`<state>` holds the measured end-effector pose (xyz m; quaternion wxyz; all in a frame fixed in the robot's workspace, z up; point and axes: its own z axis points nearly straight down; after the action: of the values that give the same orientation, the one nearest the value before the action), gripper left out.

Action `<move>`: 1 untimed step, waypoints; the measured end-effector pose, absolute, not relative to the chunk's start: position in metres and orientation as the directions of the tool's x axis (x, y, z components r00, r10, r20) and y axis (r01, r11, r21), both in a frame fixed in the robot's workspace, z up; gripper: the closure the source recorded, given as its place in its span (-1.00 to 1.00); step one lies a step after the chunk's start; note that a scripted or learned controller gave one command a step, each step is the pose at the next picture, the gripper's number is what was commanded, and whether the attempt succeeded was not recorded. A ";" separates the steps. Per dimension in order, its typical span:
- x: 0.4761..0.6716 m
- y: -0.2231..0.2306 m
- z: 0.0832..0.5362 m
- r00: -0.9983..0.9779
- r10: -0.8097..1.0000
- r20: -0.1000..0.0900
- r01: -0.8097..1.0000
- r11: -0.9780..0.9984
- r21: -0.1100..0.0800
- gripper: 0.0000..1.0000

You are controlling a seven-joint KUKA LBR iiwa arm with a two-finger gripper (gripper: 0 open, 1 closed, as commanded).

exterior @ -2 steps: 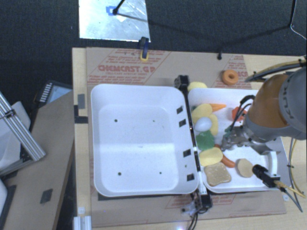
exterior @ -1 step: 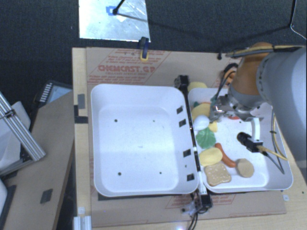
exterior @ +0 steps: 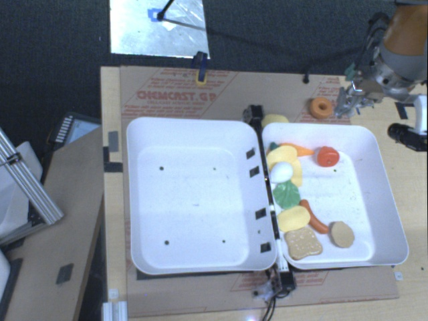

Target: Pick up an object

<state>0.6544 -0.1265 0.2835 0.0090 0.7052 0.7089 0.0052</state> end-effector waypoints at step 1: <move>0.667 -0.107 0.445 -0.008 1.000 -0.004 1.000 0.008 0.022 1.00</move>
<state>0.6666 -0.1069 0.4448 0.0093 0.7043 0.7098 0.0067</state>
